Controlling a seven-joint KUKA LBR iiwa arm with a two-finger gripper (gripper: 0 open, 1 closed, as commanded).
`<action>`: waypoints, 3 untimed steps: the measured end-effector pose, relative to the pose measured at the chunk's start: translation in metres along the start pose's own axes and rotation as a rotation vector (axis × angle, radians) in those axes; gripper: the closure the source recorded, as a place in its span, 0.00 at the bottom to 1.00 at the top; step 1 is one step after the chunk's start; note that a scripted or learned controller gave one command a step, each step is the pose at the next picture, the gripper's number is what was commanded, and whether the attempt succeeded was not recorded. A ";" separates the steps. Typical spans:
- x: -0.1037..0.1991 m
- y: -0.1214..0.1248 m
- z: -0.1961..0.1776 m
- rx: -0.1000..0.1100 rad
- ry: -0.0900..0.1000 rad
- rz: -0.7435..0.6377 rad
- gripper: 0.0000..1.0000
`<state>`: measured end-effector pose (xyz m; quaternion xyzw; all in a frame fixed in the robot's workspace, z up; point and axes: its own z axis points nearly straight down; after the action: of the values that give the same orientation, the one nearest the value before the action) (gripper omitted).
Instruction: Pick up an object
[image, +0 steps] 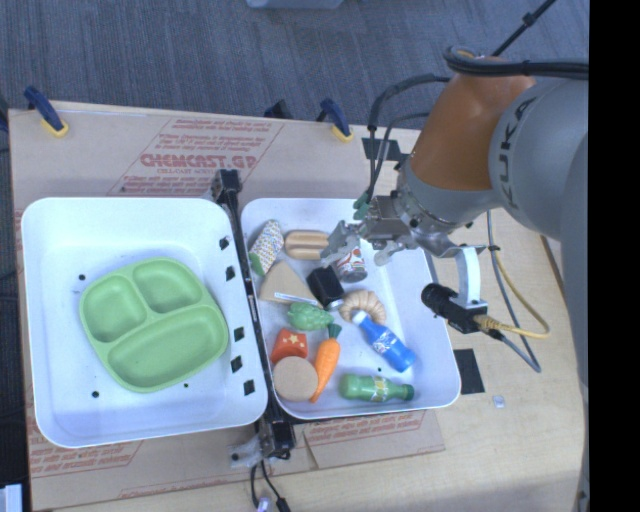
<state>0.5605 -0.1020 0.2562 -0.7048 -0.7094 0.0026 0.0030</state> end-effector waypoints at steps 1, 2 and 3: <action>-0.056 0.073 0.122 0.001 -0.001 0.001 0.00; -0.058 0.062 0.166 0.000 0.000 0.000 0.00; -0.058 0.062 0.158 0.004 -0.001 -0.003 1.00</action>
<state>0.6220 -0.1597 0.0977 -0.7039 -0.7103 0.0043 0.0041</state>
